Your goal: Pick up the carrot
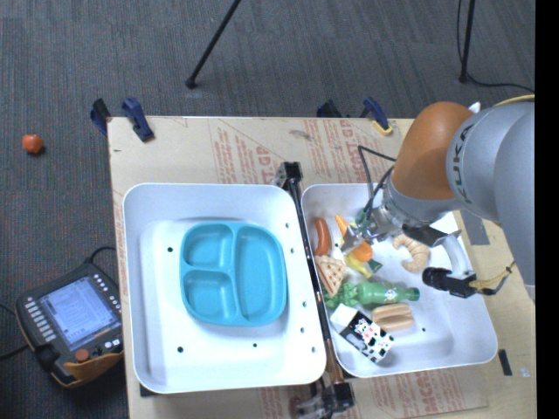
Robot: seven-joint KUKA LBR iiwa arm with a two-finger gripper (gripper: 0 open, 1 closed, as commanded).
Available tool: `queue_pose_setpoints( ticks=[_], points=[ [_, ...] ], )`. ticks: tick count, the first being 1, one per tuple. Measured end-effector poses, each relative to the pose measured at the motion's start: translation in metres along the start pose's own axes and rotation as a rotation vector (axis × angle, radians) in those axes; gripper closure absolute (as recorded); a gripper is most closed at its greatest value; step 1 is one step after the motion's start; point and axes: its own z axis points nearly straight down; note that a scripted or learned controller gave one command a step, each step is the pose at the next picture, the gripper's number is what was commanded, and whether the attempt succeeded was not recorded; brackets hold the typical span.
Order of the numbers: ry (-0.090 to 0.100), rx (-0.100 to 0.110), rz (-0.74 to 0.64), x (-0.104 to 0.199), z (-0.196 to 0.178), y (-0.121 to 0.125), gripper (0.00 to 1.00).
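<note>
The carrot [360, 254] is a small orange piece with a green end, lying in the upper left part of the right bin [476, 339]. My gripper [361, 235] hangs directly over it, reaching down from the grey arm with the orange band [432, 151]. The gripper's lower end sits right at the carrot's top edge and hides part of it. I cannot tell whether the two are touching.
Around the carrot lie a red sausage [322, 234], a waffle [331, 275], a green bottle [374, 295], a croissant [413, 250], a hot dog bun [394, 317] and a cow-patterned block [368, 337]. The left bin [144, 339] holds a blue divided plate [234, 273].
</note>
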Motion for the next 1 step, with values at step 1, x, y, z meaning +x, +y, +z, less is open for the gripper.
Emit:
queue_pose_setpoints(
  ticks=[1],
  points=[
    [-0.003, 0.002, 0.13, 0.0084, -0.114, 0.0237, 1.0]
  ],
)
